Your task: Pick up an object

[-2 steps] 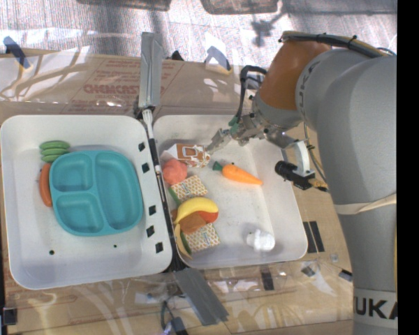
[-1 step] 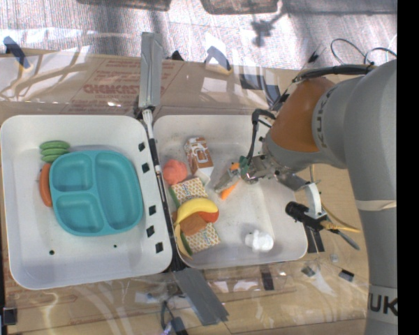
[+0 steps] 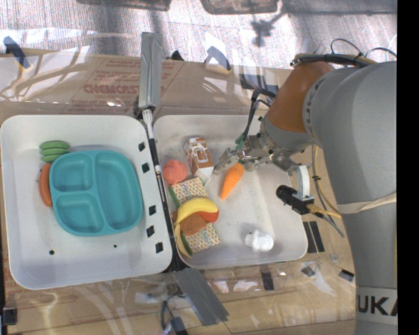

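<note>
Two white bins sit on the table; in the right bin [image 3: 283, 246], the hand [image 3: 236, 160], fingers spread, hovers at the carrot's [image 3: 230, 180] top, seemingly closing next.

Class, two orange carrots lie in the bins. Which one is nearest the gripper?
The carrot in the right bin, just below the gripper; the other carrot lies beside the teal tray.

Glossy white plastic bins [image 3: 28, 257], smooth matt teal plastic tray [image 3: 94, 190], plastic-looking orange carrot [image 3: 230, 180], glossy yellow banana [image 3: 195, 207]

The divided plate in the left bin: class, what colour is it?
Teal; the divided plate shows clearly in the camera view.
</note>
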`<state>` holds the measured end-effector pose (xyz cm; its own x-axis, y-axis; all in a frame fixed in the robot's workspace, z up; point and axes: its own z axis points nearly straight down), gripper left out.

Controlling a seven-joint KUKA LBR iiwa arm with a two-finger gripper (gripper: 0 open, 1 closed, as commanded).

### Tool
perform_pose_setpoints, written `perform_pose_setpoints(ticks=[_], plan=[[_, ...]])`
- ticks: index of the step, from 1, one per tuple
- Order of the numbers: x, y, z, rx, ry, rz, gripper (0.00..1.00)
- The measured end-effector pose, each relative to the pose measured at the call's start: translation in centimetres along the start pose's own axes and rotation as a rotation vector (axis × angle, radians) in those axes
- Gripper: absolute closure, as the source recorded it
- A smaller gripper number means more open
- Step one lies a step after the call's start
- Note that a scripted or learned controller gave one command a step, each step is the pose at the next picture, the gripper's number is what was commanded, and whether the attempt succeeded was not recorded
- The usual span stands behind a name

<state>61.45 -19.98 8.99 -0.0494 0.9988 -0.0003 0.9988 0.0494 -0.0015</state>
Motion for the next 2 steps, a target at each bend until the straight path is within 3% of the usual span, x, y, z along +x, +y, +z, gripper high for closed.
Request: perform_pose_setpoints(ticks=[1, 2], plan=[[0.0, 0.1, -0.7, 0.002, 0.001, -0.005, 1.0], [-1.1, 4.3, -2.4, 0.0, 0.001, -0.086, 1.0]])
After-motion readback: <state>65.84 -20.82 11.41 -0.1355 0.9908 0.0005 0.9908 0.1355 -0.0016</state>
